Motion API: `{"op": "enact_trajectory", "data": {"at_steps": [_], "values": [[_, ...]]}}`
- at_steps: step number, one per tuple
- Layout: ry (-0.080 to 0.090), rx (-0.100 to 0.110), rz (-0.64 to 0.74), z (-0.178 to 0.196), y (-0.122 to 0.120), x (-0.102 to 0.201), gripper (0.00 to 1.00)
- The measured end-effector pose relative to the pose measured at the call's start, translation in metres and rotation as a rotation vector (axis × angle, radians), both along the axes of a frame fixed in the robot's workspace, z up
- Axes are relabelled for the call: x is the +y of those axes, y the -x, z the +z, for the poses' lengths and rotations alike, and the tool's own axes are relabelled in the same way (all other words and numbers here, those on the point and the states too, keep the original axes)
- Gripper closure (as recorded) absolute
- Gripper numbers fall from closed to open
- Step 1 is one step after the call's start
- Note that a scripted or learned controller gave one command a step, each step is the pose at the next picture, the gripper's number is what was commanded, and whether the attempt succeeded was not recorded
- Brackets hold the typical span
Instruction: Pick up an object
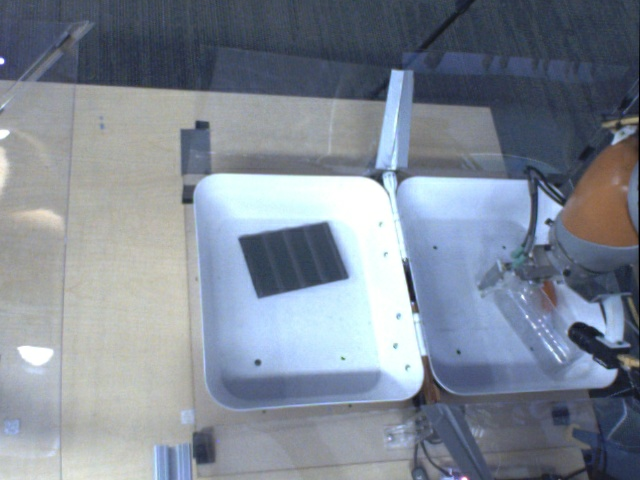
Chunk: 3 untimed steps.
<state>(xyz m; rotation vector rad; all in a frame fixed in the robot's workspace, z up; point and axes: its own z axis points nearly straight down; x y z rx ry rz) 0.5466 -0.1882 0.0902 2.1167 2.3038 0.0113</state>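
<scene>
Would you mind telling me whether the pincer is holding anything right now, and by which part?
It cannot be told. The pincer sits low in the right bin against a clear plastic object, but no grip shows.

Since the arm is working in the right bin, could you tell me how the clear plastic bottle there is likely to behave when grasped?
The clear plastic bottle lies on its side in the right bin, so a push would probably roll it. It looks thin-walled and probably light, likely to buckle under a squeeze. Its glossy surface may slip from the end effector beside it.
</scene>
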Motion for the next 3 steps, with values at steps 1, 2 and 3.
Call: {"op": "enact_trajectory", "data": {"at_steps": [1, 2, 3], "values": [[-0.003, 0.003, 0.058, -0.001, -0.045, -0.014, 0.00], [-0.003, -0.004, 0.060, 0.012, -0.048, -0.013, 1.00], [-0.002, -0.004, 0.060, 0.012, -0.048, -0.013, 0.00]]}}
